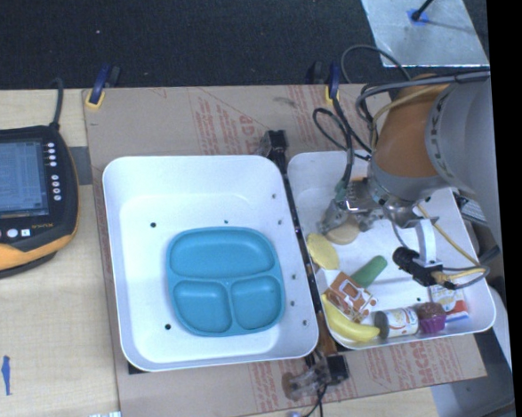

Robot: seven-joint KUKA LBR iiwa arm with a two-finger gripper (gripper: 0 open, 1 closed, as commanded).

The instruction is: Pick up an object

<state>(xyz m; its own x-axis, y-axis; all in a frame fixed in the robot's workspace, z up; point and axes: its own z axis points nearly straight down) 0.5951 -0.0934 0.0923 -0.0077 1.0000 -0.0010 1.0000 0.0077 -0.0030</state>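
KUKA arm [435, 146] comes in from 3 o'clock, grey body with orange band, bent over the right bin [482, 308]. Hand [348, 208] sits low at the bin's 10 o'clock corner, just above a round tan object [341, 234]; can't tell if the hand is wide or narrow, nothing visibly held. Items lie packed in the right bin's lower half: lemon [323, 251] at the left wall, green pickle-shaped piece [369, 270] near center, small orange-brown snack packet [351, 297] just below it, banana [350, 328] curved along the 7 o'clock corner, small bottle [416, 321] on its side touching the banana's end at 6 o'clock. Black cable connector [412, 264] hangs off the wrist over the bin's center-right. Left bin [130, 190] carries a blue three-compartment plate [223, 280], centered slightly toward 5 o'clock. Teach pendant [20, 198] rests on the bench [48, 352] at 9 o'clock, well apart from both bins.
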